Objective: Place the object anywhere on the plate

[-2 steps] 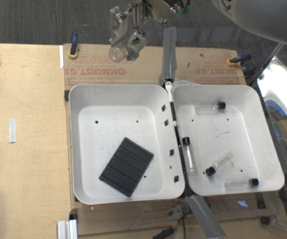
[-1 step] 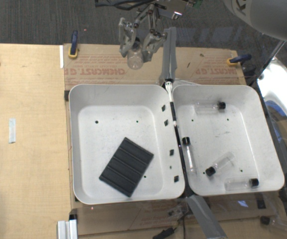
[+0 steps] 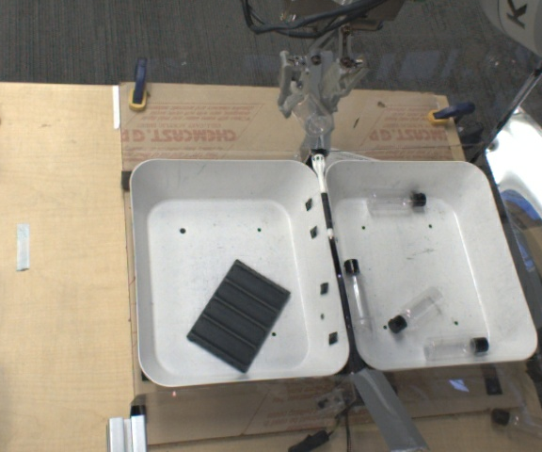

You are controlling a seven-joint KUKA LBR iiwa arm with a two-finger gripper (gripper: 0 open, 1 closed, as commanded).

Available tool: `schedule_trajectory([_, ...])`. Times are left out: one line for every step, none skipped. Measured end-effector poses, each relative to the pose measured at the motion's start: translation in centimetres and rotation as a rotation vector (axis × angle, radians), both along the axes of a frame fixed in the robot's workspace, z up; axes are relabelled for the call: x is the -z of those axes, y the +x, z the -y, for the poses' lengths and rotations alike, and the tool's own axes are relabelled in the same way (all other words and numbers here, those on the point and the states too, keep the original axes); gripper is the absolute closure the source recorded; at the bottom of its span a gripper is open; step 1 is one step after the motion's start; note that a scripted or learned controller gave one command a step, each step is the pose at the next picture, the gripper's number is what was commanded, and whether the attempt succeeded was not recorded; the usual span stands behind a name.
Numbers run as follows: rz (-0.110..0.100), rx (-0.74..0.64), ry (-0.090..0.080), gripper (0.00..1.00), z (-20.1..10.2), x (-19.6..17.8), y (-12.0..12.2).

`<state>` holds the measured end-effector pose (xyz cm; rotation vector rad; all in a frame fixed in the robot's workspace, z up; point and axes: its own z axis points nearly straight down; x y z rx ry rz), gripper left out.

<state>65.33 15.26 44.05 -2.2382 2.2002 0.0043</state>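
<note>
A dark ribbed plate [image 3: 240, 314] is seen lying in the left bin [image 3: 158, 191]. Small clear vials [image 3: 414, 311] are scattered in the right bin [image 3: 492, 243]. The gripper [image 3: 316, 97] is raised behind both bins; nothing is visibly held. A transparent vial could easily be missed or dropped.

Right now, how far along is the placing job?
Nothing looks done yet. The dark ribbed plate lies bare in the left bin. The gripper sits above the bins' far edge with nothing visibly held. Four clear vials, one at, lie in the right bin: picking and placing remain.
</note>
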Motion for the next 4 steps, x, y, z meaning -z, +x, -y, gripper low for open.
schedule_trajectory([0.000, -0.355, 0.000, 1.00, 5.2, 0.0, -2.8])
schedule_trajectory([0.000, -0.293, 0.001, 1.00, -0.7, 7.8, 0.6])
schedule_trajectory([0.001, -0.702, 0.001, 1.00, -6.8, 15.3, -0.8])
schedule_trajectory([0.003, -1.019, 0.001, 1.00, -7.6, 4.5, -3.6])
